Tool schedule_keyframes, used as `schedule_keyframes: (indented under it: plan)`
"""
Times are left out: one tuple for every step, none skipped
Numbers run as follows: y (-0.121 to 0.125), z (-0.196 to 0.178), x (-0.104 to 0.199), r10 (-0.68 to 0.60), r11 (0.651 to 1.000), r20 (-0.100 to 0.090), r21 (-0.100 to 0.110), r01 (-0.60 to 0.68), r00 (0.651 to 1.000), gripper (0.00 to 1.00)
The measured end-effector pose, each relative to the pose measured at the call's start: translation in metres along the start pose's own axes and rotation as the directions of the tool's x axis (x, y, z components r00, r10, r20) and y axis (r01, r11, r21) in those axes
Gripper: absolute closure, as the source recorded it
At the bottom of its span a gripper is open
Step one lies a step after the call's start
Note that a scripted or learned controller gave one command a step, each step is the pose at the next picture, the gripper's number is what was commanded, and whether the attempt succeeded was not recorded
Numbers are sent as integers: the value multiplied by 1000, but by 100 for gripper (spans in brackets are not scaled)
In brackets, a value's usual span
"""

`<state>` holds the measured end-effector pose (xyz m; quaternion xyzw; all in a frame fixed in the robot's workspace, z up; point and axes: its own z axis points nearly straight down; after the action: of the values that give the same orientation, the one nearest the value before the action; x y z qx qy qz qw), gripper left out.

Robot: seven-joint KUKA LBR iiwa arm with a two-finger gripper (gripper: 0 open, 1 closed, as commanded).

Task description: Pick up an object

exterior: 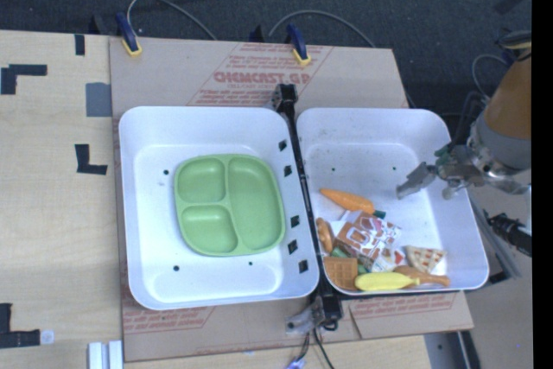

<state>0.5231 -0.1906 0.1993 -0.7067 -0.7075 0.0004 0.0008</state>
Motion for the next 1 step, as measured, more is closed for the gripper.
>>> schedule_keyframes:
  plan:
    - [27,86,68,-1,1000,-1,2,1,1000,0]
